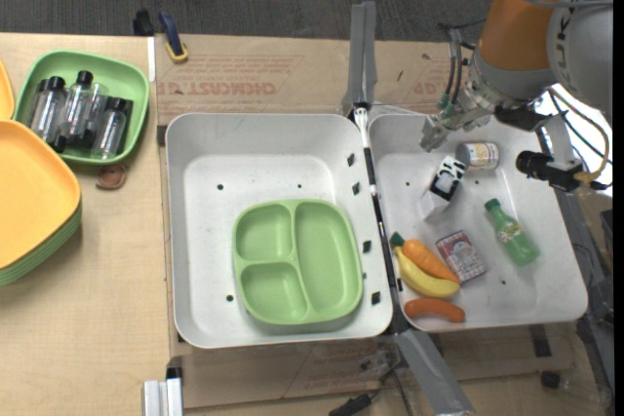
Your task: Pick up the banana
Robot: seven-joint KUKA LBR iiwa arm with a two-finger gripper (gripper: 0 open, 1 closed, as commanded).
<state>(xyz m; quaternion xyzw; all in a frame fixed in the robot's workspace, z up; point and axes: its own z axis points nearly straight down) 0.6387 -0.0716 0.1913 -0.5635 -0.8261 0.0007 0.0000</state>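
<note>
while gripper (436,133) fingers apart nr bin's (565,302) far wall, banana (425,276) vs. left wall, btwn carrots.

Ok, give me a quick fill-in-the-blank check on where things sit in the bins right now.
1. The banana lies in the ____ bin.
2. Right above the banana, touching it, lies a ____.
3. The green divided tray has ____ compartments.
4. The hand hovers near the ____ edge of the right bin, away from the banana.

Missing words: right; carrot; three; far
</note>
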